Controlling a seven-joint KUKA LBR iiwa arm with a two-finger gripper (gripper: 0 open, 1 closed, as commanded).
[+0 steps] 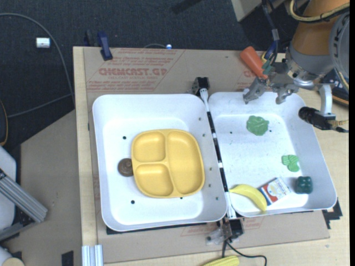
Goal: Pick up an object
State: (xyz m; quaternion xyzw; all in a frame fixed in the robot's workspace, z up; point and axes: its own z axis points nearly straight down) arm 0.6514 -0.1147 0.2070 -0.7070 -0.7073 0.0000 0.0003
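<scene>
My gripper (268, 95) hangs over the far edge of the right bin (314, 148), its two fingers spread apart with nothing between them. A green leafy lump (257, 124) lies just below it in the bin. Further toward the front lie a small light-green piece (290, 160), a dark green block (303, 184), a small red and white carton (275, 190) and a yellow banana (249, 195).
The left bin (108, 165) holds a yellow divided plate (167, 163) with a brown round object (125, 167) at its left side. A black clip (201, 85) sits at the far end of the seam between the bins. An orange object (252, 60) lies behind the right bin.
</scene>
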